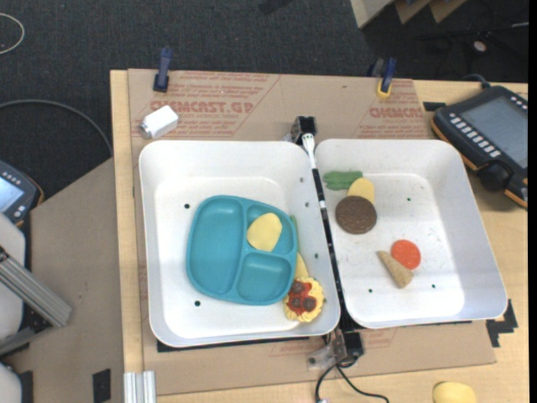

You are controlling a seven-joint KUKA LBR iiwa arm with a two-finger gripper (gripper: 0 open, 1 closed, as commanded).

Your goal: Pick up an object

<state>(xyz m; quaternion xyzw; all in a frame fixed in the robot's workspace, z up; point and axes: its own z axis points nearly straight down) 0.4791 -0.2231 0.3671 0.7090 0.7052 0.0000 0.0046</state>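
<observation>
Two white bins are sitting side by side on the tabletop, on a cardboard sheet [252, 99], and I'm watching them through the one overhead camera.

I'm seeing the left bin [161, 225] carrying a teal divided plate [220, 254]. A yellow piece [265, 232] is lying in the plate's upper right compartment. A yellow and red toy [304, 300] is sitting at the plate's near right corner, touching its rim.

The right bin [449, 217] is holding the loose candidates for the pick. A green piece [340, 179] is lying near the far left corner, with a yellow piece [362, 190] just beside it. A brown disc [356, 216] is touching that yellow piece on its near side. An orange round piece [406, 253] is resting mid-bin, touching a tan wedge [394, 269].

Outside the bins, a small white block [159, 122] is lying on the cardboard. Two clamps [162, 59] [386, 75] are gripping its far edge. A dark pendant [491, 133] is lying to the right.

Pincer state: I'm not able to tell from this view.
</observation>
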